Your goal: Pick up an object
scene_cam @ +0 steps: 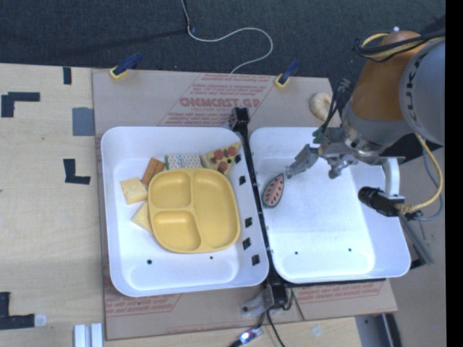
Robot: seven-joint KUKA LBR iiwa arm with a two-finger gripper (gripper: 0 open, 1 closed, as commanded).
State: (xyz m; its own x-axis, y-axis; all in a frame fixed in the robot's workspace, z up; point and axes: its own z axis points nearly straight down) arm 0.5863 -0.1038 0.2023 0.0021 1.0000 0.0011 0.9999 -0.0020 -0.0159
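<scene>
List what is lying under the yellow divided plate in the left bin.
Poking out from beneath the yellow plate: pale square pieces at its left, a brown piece and patterned pieces along its top edge. Whatever lies beneath its middle is covered. All sit in the left bin.

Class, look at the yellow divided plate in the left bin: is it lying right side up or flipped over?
Right side up. The yellow divided plate shows its three hollow compartments and raised dividing ridges facing the camera.

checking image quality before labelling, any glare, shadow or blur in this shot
Camera view: even, soft lighting; the right bin floor looks bright and washed out, with little texture; the small speckled object casts only a faint shadow; the gripper and the items behind the yellow divided plate look soft, their detail hard to read.
</scene>
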